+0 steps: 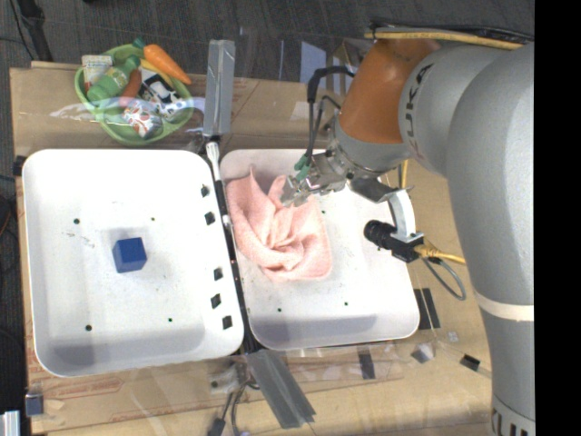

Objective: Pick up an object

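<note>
A crumpled pink cloth (275,228) lies in the right bin (363,307), toward its left and back part. My gripper (297,187) hangs at the cloth's upper right edge, its metal fingers down at the fabric where a fold rises. The fingertips are too small and close to the cloth to tell their state or whether fabric is pinched. A small blue cube (130,253) rests alone in the left bin (82,334), left of centre.
A green bowl (136,92) with toy food, including an orange carrot, stands behind the left bin. A grey divider with black clips runs between the bins. A black cylinder and yellow cable (404,242) hang off the arm over the right bin.
</note>
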You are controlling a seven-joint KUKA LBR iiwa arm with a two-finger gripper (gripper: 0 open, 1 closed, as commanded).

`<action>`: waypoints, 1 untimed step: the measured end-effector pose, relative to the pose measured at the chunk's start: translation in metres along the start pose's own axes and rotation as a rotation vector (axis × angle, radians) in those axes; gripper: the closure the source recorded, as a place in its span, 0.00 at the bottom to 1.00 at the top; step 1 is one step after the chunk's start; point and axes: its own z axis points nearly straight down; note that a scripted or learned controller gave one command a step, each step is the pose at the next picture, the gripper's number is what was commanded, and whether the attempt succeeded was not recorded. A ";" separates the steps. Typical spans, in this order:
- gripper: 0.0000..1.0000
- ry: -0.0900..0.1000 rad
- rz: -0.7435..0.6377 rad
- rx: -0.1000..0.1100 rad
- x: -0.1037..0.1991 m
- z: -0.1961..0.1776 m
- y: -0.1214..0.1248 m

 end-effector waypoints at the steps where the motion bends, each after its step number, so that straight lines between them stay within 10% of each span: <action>1: 0.00 0.000 0.000 0.001 0.000 0.000 0.000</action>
